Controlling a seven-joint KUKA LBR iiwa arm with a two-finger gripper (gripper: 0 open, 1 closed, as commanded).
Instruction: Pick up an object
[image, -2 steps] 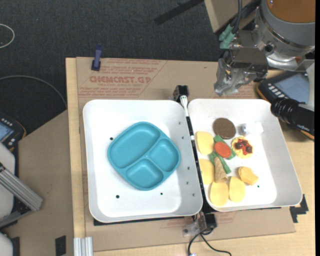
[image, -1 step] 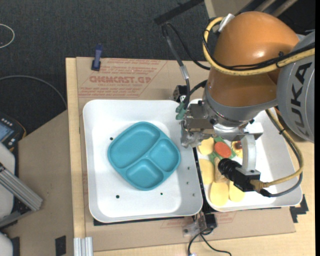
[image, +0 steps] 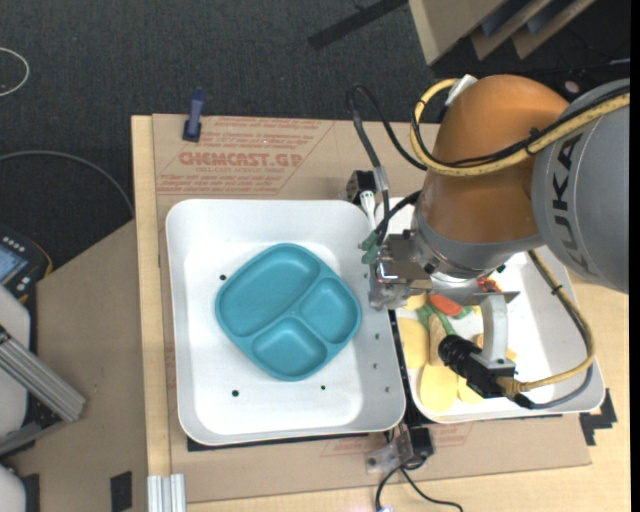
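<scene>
A teal divided plate (image: 288, 310) lies in the left white bin (image: 200, 380), slightly left of that bin's middle. In the right white bin (image: 560, 330) my arm hangs low, its orange band (image: 490, 130) and grey wrist covering most of the bin. My gripper (image: 455, 310) reaches down among several small items: a green and orange piece (image: 440, 312) and pale yellow pieces (image: 438, 385). The wrist hides the fingertips.
The bins sit on a cardboard sheet (image: 250, 155) printed with red lettering. A blue clip (image: 194, 115) lies at the sheet's back left edge. Cables (image: 365, 140) run from the arm over the back of the bench. A black fitting (image: 470, 365) hangs off the wrist.
</scene>
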